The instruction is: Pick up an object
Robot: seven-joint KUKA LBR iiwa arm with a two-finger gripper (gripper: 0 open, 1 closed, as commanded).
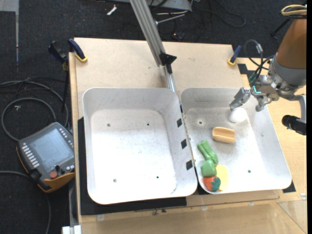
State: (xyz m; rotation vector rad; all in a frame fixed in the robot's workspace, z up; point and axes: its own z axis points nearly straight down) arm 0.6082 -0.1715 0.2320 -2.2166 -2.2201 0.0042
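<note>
small round white object

We reach in from the right with our arm, its orange band uppermost and the grey wrist below it. The wrist points down and leftward over the far right part of the scene. Our pincer hangs with its two fingers spread apart, one left, one right, nothing between them.
</note>
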